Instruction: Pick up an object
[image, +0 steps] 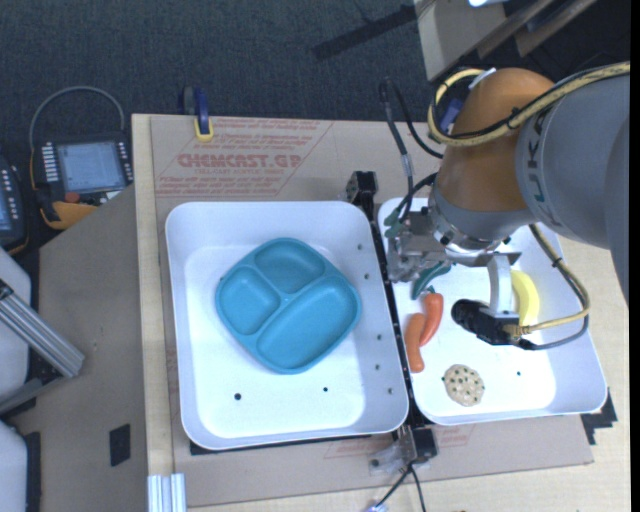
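Just below the gripper (415, 258), towards the near edge of the bench, lies the long orange carrot-shaped toy (420, 330), and it looks like the most likely pick. It sits in the right-hand shallow white plastic bin (560, 400), close against the wall shared with the left-hand white bin (200, 400). Its long axis runs nearly straight away from the camera, with the far, redder end tipped a little to the right and pointing up at the gripper. From this slant I cannot say whether the two touch. The gripper hangs at the far left of the right bin, under the grey arm and its orange band. Whether it is set wide or narrow cannot be told, since the wrist covers it from above.

A short reach down and towards the near edge would put it over the toy's middle, closing across the narrow width. The bin wall beside the toy may crowd that grasp.

Further off in the same bin are a curved yellow plastic banana (526, 296) to the right and a round speckled beige cookie (463, 383) near the front. A blue moulded plate with three compartments (288, 303) fills the left bin.

Red print on the brown paper-faced board (250, 160) beyond the bins reads "CHEMCAST GP". The smaller line above it is too fine to read.
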